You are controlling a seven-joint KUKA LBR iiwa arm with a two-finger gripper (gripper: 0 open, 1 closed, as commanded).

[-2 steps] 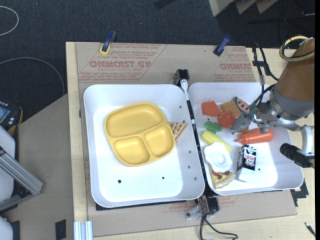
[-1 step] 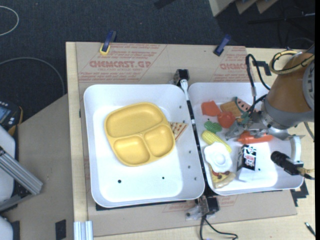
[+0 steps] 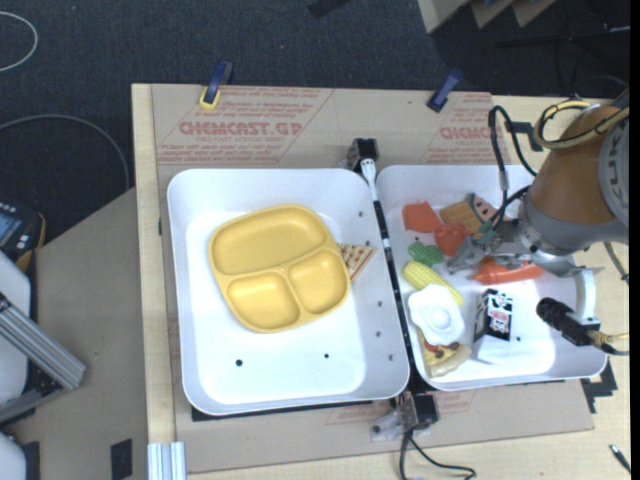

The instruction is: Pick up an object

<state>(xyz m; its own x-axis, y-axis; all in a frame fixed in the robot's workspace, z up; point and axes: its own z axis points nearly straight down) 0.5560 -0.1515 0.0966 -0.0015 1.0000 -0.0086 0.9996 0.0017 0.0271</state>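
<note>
My gripper (image 3: 480, 251) is low in the right bin (image 3: 530, 363), reaching in from the right, its tip among the toy foods. An orange carrot (image 3: 508, 268) lies right beside the tip, and a red piece (image 3: 450, 238) sits just to its left. I cannot tell whether anything is gripped. Close by are a second red-orange piece (image 3: 420, 216), a tan cracker (image 3: 460, 211), a green item (image 3: 424, 253), a yellow corn cob (image 3: 432, 277), a white fried egg (image 3: 437, 314), a black-and-white carton (image 3: 495, 316) and a pizza slice (image 3: 446, 357).
The left bin (image 3: 270, 378) holds a yellow divided plate (image 3: 278, 266), with a waffle-patterned wedge (image 3: 356, 258) at its right edge. The grey arm (image 3: 575, 193) and its cables hang over the right bin's far right side. A black ridge (image 3: 385, 258) separates the bins.
</note>
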